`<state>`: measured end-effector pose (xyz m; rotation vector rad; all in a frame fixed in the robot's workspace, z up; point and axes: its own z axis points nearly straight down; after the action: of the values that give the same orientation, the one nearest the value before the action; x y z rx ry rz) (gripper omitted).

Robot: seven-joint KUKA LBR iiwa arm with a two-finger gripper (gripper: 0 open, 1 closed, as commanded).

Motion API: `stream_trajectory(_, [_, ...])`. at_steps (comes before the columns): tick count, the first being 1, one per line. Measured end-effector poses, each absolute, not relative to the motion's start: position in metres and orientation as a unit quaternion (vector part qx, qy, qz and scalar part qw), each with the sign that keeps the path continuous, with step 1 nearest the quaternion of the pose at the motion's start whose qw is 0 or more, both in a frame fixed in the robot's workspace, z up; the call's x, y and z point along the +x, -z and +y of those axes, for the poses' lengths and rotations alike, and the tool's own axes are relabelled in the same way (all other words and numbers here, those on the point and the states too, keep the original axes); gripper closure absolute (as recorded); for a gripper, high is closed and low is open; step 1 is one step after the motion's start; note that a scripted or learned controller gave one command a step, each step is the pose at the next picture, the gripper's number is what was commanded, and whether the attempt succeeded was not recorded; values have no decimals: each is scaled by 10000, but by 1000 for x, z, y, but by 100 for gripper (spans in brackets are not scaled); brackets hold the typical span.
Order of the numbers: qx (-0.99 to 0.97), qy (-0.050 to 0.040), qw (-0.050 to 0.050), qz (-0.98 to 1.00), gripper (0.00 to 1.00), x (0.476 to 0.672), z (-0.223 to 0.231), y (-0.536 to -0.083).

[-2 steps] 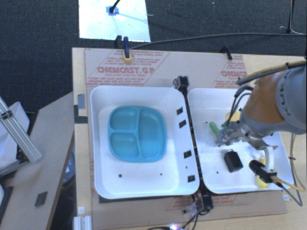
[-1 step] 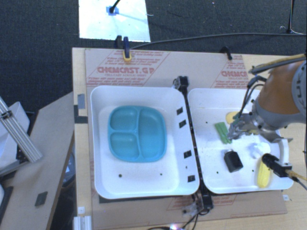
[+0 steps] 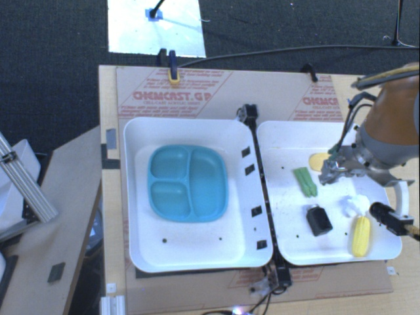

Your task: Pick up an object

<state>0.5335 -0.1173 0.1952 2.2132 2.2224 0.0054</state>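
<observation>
Camera view, from above. Left bin (image 3: 141, 195): one blue divided plate (image 3: 188, 182), lying flat near the middle. Right bin (image 3: 289, 251): green piece (image 3: 304, 181) toward the left side; black block (image 3: 319, 220) just below it; yellow corn cob (image 3: 361, 235) near the lower right; small white item (image 3: 354, 206) above the cob; yellow piece (image 3: 317, 161) beside the gripper (image 3: 330, 171). Gripper poised over the right bin's upper part; finger state cannot be told. Nothing seen held.

the grey arm (image 3: 394, 120) with its orange band reaches in from the right, wrist bent down, its gripper (image 3: 328, 170) pointing left and low.
</observation>
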Motion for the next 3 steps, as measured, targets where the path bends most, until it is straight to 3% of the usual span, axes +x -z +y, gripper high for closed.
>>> stream_trajectory(1, [7054, -18, 28, 7088, 100, 540, -118, -240])
stream_trajectory(3, [7038, -15, 0, 7104, 100, 537, -25, -233])
